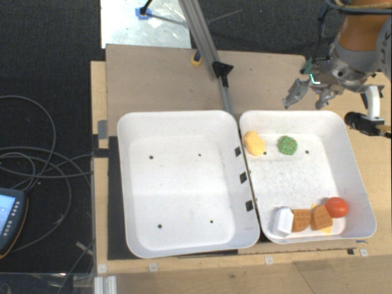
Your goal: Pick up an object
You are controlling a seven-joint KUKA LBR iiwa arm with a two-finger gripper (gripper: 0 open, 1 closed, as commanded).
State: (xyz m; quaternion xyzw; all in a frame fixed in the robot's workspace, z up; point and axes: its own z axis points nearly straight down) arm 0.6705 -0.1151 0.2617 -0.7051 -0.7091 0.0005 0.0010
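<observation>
Camera view. Arm (361, 35) at the bench's far right corner, gripper (309, 95) hanging just beyond the far rim of the right bin (352, 146), fingers spread apart, nothing between them. Right bin holds: yellow piece (254, 143) at its far left corner; green piece (286, 144) just beside it along the far edge; white block (282, 220), two orange blocks (311, 218) and red ball (336, 207) bunched along the near edge towards the near right corner. Left bin (177, 182) alongside. Step judged: approach, no pick begun. Next move calls for travel over the far rim and descent onto one piece, the green or yellow being nearest.
</observation>
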